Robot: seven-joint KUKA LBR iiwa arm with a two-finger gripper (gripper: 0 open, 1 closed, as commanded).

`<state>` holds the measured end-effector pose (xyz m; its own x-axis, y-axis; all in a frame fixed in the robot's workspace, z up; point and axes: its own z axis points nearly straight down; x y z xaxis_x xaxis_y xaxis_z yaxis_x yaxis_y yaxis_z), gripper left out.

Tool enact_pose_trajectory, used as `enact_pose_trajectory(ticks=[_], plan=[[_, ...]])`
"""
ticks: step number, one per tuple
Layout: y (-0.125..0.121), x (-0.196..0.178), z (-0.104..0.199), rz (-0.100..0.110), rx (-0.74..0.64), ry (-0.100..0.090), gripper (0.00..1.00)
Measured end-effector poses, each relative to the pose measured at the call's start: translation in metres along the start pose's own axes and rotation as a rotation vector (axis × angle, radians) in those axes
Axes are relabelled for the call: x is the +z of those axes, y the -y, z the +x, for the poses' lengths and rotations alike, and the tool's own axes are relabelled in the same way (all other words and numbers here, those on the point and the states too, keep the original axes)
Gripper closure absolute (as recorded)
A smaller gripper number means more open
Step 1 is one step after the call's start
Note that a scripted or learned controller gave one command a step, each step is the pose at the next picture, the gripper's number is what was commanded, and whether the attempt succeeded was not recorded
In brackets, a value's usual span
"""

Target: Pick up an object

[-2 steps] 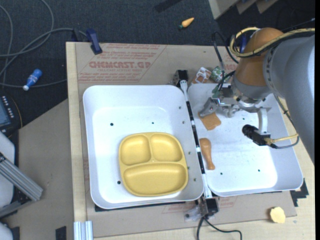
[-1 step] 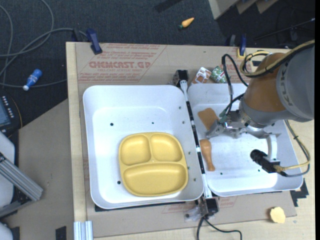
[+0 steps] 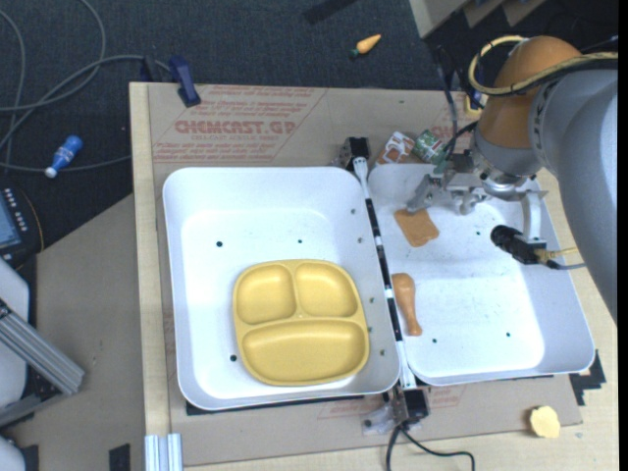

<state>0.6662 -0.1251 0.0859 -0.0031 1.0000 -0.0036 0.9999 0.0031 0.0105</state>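
Observation:
My gripper [image 3: 429,194] hangs over the far left part of the right bin [image 3: 510,351], at the end of the grey arm with the orange band. Just below its tip lies a flat orange-brown piece [image 3: 417,228] on the bin floor, close to the tip; whether they touch I cannot tell. A longer orange stick-shaped piece [image 3: 405,303] lies against the right bin's left wall, nearer the front. A crumpled wrapper [image 3: 396,147] and a small green item [image 3: 428,145] sit at the right bin's far rim.
The left bin [image 3: 196,214] holds a yellow divided plate [image 3: 298,321] at its front. On the bench outside the bins are a blue clip [image 3: 183,79] and a yellow lump [image 3: 543,421]. A blue bottle [image 3: 64,153] and an orange bit [image 3: 368,42] lie on the floor.

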Motion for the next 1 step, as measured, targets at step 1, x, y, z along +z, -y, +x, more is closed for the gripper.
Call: enact_pose_trajectory(ticks=[1], plan=[[0.012,0.0009,0.0327,0.013,0.0,-0.005,0.0]])
